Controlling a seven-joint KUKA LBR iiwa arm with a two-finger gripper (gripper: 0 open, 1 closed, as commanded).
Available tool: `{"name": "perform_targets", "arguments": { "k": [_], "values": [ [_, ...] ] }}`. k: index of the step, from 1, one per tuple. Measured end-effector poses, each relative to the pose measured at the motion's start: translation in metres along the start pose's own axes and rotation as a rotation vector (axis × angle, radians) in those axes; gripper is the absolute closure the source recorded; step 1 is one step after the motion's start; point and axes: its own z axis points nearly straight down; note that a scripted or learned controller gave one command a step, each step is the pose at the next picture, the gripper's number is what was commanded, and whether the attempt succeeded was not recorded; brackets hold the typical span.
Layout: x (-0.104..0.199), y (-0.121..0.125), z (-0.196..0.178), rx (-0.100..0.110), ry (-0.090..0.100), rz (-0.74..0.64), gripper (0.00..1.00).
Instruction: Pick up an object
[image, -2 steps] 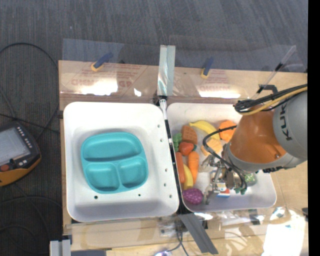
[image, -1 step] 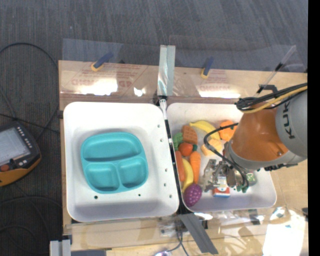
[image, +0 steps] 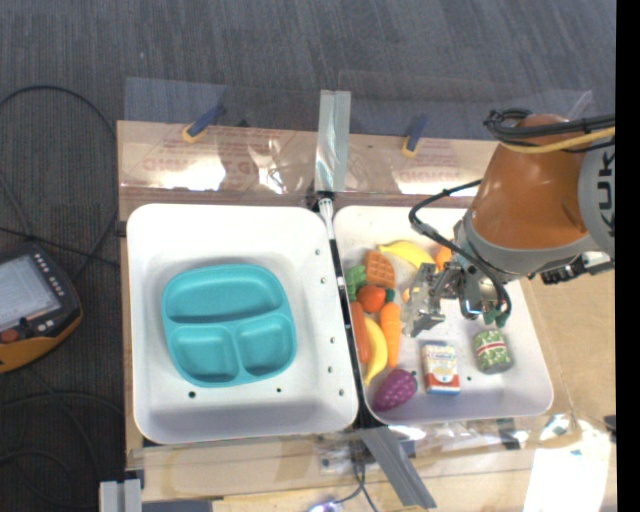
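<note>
Two shallow white bins sit side by side on the surface (image: 140, 160). The left bin (image: 150, 400) holds one thing, a teal divided tray (image: 230, 322) with three compartments, lying flat near its middle with bare white floor on every side of it. The right bin (image: 530, 385) holds the toy food, crowded toward its left wall and front: a waffle piece (image: 379, 268), a yellow banana (image: 405, 251) behind it, a small tomato-like piece (image: 371, 298), one orange carrot (image: 390, 328), a second yellow fruit (image: 375, 350) curving along the divider, a purple bunch of grapes (image: 395, 388) by the front wall, a small white and orange carton (image: 440, 366) standing just right of it, and a green and red can (image: 491, 349) further right. The arm (image: 530, 195) hangs over the right bin's back half, and the gripper (image: 432, 300) is low among the pieces, between the carrot and the can; whether the jaws are open or closed cannot be told, and nothing is seen held between them. Open floor remains at the right bin's front right corner. A handheld controller (image: 30, 300) lies on the floor at far left.
</note>
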Motion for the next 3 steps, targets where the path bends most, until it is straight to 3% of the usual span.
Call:
{"name": "perform_targets", "arguments": {
  "k": [1, 2, 3],
  "values": [
    [-0.112, 0.004, 0.039, 0.002, 0.000, 0.009, 1.00],
    [-0.116, 0.030, 0.019, 0.000, -0.001, 0.066, 1.00],
    [-0.117, 0.030, 0.009, 0.003, -0.005, 0.065, 1.00]
  ]
}}
